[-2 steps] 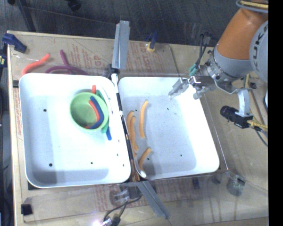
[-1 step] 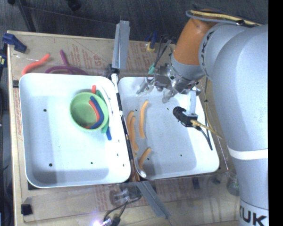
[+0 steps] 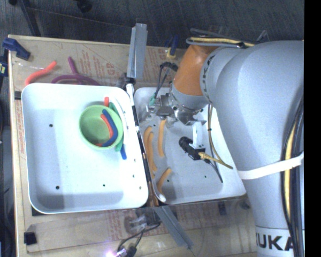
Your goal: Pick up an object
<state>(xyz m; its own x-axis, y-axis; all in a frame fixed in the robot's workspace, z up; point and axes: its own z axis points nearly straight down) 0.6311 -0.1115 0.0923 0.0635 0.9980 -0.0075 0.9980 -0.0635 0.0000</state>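
Observation:
My gripper hangs low over the far left corner of the right bin, and the grey arm covers much of that bin. Several orange sticks lie in the bin's left part: one long stick just in front of the gripper, another by the left wall, and a curved one near the front. I see nothing held. In the left bin sits a green bowl with a red piece and a blue piece in it.
A blue stick lies beside the bowl. A grey metal bar stands behind the gap between the bins. Red and purple tubes lie on the bench behind the left bin. A blue clamp grips the bench's far left corner.

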